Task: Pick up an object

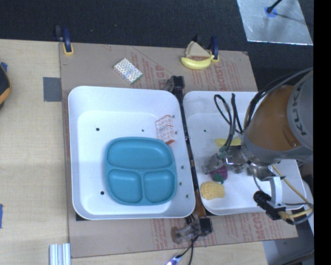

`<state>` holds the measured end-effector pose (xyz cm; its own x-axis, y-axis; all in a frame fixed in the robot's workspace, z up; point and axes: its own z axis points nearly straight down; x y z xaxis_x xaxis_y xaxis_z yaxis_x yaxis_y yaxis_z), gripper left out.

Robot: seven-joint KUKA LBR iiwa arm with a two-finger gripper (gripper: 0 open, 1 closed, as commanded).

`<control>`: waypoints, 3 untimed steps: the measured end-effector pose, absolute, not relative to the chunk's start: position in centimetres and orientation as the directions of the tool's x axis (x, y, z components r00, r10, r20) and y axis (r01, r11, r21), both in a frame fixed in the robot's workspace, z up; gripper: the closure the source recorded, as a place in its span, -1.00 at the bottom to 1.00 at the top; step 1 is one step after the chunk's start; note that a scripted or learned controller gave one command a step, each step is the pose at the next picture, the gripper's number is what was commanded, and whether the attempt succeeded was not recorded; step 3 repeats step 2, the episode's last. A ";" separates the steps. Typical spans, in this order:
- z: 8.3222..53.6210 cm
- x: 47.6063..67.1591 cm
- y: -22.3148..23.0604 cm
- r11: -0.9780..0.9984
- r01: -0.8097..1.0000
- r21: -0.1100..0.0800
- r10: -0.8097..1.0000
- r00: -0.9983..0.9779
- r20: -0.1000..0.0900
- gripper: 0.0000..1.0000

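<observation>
Blue moulded 3-compartment tray (139, 170) in smooth white bin (83, 106).

A banana (196, 63) and a patterned packet (127, 70) lie on the cardboard (99, 65). Grey tape (51, 89) sits at its left edge.

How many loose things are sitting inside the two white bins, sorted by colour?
Blue: 1, the divided tray in the left bin
Red and white: 1, the packet in the left bin
Yellow: 2, a round piece and a partly hidden piece in the right bin
Dark purple-green: 1, a small item at the pincer
Total: 5
</observation>
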<state>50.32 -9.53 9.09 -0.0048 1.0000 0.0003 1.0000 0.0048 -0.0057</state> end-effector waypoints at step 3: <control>19.2 50.9 -3.8 0.005 1.000 -0.003 1.000 -0.005 0.000 1.00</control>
